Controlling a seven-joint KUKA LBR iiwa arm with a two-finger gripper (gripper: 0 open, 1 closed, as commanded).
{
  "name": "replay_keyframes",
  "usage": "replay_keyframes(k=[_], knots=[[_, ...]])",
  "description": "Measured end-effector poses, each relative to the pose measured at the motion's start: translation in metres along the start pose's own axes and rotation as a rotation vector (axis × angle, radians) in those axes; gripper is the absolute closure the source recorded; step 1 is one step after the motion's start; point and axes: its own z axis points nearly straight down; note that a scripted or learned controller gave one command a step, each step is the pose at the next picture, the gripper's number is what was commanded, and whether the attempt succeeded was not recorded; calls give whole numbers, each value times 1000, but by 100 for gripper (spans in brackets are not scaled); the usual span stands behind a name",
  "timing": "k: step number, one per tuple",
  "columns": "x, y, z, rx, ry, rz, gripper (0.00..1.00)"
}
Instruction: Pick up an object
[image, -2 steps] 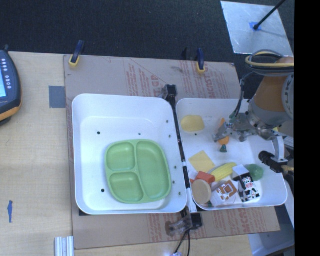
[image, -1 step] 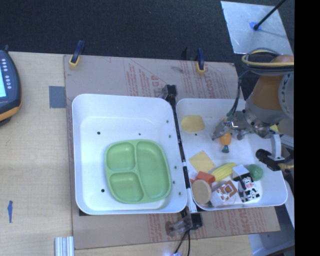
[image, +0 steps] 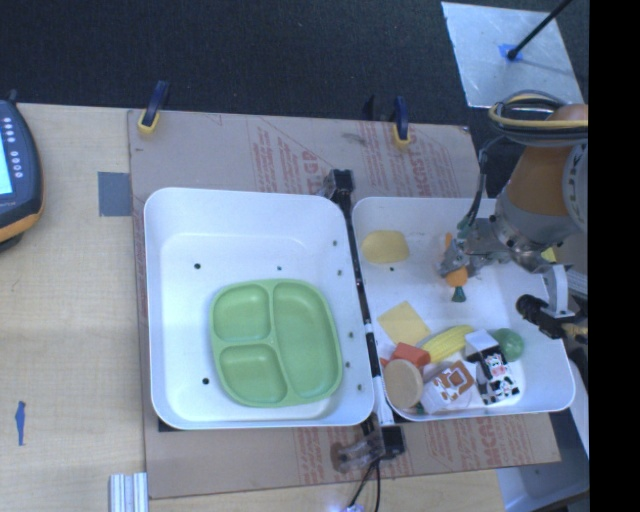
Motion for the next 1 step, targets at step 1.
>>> replay_keyframes(k=[1], knots=[[64, 11, -99, -2, 2, 3, 100]])
